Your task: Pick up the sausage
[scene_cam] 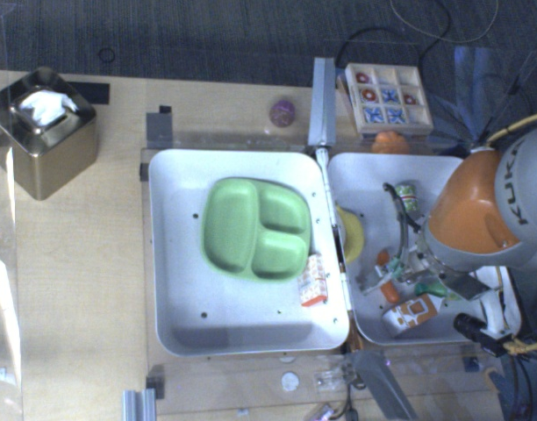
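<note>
My gripper (393, 273) is low in the right bin (365, 327), under the grey wrist and orange band, among small items. A short reddish-orange piece (390, 291), likely the sausage, lies on the bin floor just below the gripper. Another small orange-red bit (383, 257) shows just above-left of it. The wrist hides the gripper's tips, and I cannot make out whether anything is between them.
The right bin also holds a yellow item (351, 235) at its left wall, a small green-and-white can (404, 196) and an orange-white packet (411, 311). In the left bin (176, 323) sit a green divided plate (255, 226) and a red-white packet (314, 281). A tic-tac-toe board (390, 99) lies behind the bins.
</note>
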